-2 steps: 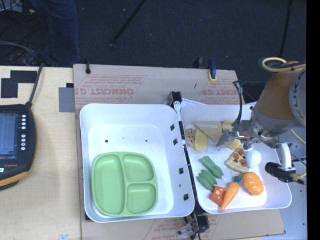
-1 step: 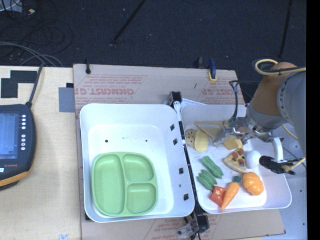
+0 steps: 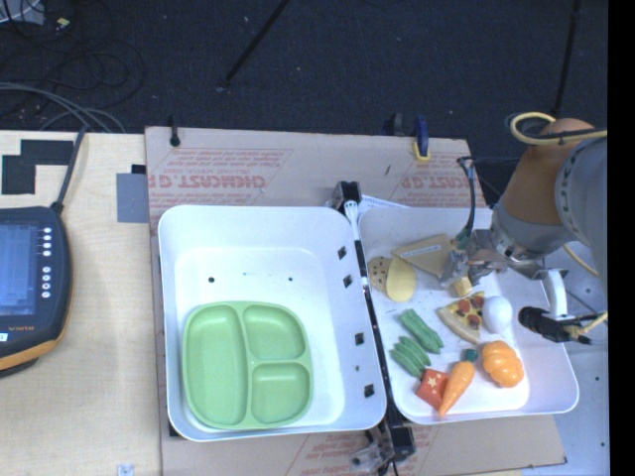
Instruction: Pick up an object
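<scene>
- The arm (image 3: 556,191) covers the upper right corner of the right bin (image 3: 556,400), and its grey and orange bulk hides most of the wrist.
- The gripper (image 3: 466,266) sits low among the toys; its tip is small and dark, so I cannot tell how its jaws stand or whether anything is between them.
- Just below the jaws lies a pizza slice (image 3: 464,317), its point toward the lower left.
- Beside the slice, to the right, is a white egg (image 3: 496,313); under that, an orange fruit (image 3: 502,362).
- A carrot (image 3: 454,387) runs slantwise, tip to the lower left.
- Left of the jaws are a yellow piece (image 3: 400,281) and green pods (image 3: 417,340).
- The left bin (image 3: 198,236) holds a green tray (image 3: 248,365).
</scene>
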Available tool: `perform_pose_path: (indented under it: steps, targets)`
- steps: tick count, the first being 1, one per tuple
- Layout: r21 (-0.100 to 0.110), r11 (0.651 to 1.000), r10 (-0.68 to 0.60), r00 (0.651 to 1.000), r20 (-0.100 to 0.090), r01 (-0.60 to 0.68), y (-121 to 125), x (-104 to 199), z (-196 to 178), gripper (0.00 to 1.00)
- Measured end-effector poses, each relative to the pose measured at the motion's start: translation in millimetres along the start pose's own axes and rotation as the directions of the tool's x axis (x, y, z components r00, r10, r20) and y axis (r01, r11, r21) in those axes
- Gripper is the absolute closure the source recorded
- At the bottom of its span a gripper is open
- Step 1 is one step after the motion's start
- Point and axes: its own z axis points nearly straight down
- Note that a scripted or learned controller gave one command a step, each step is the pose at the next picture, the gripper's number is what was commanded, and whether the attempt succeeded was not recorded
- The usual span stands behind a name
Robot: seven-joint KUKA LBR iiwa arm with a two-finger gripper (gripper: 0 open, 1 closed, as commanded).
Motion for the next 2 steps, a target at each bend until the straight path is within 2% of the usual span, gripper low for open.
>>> perform_pose_path:
  steps: [1, 2]
  targets:
    - [-0.005, 1.0, -0.001, 1.0, -0.002, 0.001, 7, 74, -14, 1.0]
    - [-0.01, 1.0, 0.0, 1.0, -0.001, 0.0, -23, 125, -95, 1.0]
